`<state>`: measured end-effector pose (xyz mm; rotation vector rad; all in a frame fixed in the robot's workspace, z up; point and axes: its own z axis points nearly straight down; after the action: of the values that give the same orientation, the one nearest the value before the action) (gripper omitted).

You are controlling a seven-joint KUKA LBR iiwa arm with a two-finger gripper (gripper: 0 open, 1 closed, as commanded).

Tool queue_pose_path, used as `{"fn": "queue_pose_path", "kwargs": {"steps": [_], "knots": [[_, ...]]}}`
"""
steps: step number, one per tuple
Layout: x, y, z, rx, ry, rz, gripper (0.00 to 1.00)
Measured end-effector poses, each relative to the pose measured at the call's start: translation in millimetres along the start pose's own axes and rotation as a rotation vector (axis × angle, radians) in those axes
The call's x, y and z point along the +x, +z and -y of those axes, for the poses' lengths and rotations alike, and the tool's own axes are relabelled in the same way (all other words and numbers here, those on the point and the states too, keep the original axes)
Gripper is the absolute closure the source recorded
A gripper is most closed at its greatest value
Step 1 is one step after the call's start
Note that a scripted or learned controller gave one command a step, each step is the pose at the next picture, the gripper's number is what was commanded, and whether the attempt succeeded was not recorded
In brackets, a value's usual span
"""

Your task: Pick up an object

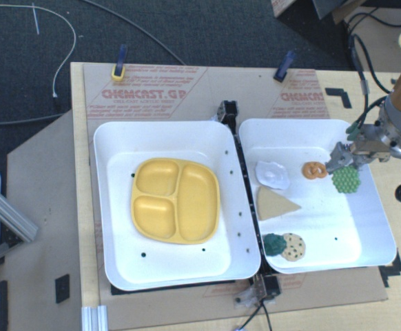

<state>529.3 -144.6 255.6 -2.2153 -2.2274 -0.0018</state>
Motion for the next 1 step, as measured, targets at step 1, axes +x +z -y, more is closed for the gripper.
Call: {"fn": "queue_pose_path", "kwargs": {"steps": [1], "knots": [[59.5,1.5,-16.7,-0.001,0.001,-0.001,1.0]]}}
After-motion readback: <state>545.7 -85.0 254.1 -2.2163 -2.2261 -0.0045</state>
